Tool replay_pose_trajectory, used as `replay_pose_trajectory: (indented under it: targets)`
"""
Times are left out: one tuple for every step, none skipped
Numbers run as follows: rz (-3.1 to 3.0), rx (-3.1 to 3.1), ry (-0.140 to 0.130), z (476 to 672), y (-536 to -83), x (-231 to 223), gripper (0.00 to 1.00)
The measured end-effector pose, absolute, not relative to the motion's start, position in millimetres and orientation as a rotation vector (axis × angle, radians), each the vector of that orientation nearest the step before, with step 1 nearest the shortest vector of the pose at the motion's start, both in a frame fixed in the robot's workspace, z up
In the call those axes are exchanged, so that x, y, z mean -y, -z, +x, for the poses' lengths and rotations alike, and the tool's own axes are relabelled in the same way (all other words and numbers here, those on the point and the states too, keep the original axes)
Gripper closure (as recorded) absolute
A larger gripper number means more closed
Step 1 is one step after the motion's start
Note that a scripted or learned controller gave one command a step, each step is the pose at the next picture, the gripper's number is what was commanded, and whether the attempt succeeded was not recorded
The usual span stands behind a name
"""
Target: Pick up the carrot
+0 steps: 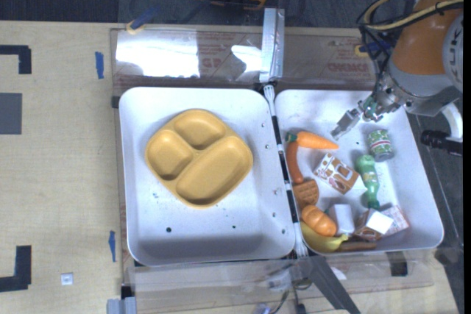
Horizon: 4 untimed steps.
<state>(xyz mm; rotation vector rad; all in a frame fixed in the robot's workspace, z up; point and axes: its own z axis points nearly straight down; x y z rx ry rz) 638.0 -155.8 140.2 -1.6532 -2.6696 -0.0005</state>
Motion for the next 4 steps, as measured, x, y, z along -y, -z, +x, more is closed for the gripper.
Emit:
replay_pose_trajectory:
  targets:
    - [-1.706,2.641,0.002,628.4,-86.0,109.2,0.00]
    - [-1.721,2.623,-0.006,661.6,-84.5,110.4,0.00]
    - [-1.722,2.633,-0.002,663.9,-96.9,110.3,1.00]
    - [-1.010,2.984,0.004,668.2,-186.4,62.6,1.00]
